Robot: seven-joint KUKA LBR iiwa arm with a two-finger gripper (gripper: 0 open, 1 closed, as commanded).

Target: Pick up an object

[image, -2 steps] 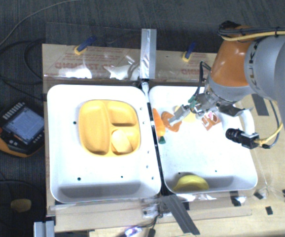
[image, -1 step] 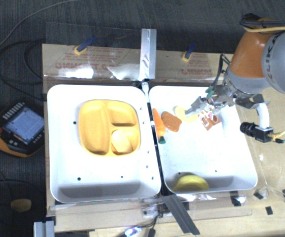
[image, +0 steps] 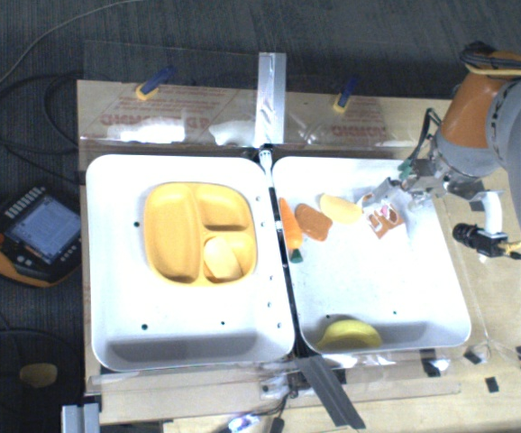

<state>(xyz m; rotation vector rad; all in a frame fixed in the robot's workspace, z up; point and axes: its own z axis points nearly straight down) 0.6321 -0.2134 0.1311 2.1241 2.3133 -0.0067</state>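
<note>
My gripper point(image: 388, 193) hangs over the upper right part of the right bin point(image: 423, 278), reaching in from the right. Right under its tip sits a small red-brown and white item point(image: 384, 221); whether it is held cannot be made out. Just left of it lie a pale yellow piece point(image: 339, 208), an orange-brown oval piece point(image: 314, 222) and a toy carrot point(image: 289, 229) along the bin's left wall. A yellow rounded object point(image: 349, 334) rests against the bin's front wall.
The left bin point(image: 116, 269) holds a yellow divided plate point(image: 197, 231). A metal divider post point(image: 270, 97) stands behind the bins. A handheld pendant point(image: 31, 234) lies on the floor at the far left.
</note>
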